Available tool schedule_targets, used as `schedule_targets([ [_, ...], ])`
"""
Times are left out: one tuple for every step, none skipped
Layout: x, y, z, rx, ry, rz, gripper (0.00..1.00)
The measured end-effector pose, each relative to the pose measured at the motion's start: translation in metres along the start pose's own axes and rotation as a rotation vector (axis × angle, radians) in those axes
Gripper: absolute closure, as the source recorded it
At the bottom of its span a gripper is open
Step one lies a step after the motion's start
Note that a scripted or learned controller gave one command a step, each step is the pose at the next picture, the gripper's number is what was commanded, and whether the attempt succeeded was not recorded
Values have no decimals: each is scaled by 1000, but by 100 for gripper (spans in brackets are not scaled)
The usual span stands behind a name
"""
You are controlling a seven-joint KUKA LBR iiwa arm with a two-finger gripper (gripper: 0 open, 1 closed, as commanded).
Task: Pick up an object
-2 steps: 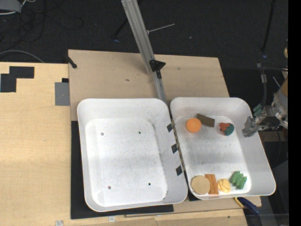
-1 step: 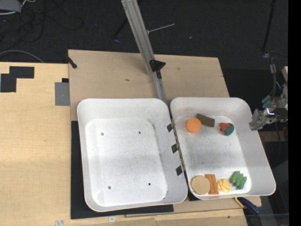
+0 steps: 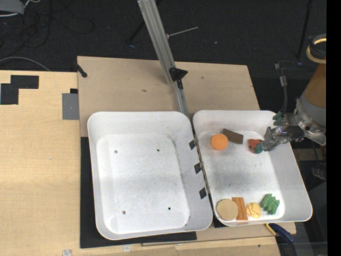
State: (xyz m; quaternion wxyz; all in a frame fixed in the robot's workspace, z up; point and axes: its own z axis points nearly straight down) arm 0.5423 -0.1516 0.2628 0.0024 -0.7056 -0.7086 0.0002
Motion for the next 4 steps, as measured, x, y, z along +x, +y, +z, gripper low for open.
schedule_targets([
  [55,-12,-1,0,0,0,100],
  [106,-23,0,2,0,0,100],
  [148,-24,9,2,-1,1,100],
  [207,-35,19,3,-1,-1,100],
])
